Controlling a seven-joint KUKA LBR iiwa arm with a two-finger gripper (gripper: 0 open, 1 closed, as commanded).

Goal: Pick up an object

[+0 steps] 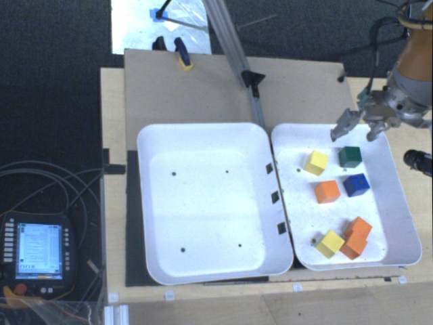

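My gripper [356, 131] hangs open over the far edge of the right bin [399, 202], with nothing between its fingers. Just below it lies a green cube [350, 156]. A yellow cube [315, 162] sits to the left of the green one. Further toward the front are an orange cube [327, 191] and a blue cube [356, 184]. Near the front of the bin a yellow cube [330, 243] lies against two stacked orange cubes [356, 235].
The left bin [203, 202] stands beside the right one. A grey pole [230, 39] slants across the board behind the bins. A teach pendant [37, 252] with cables lies at the far left.
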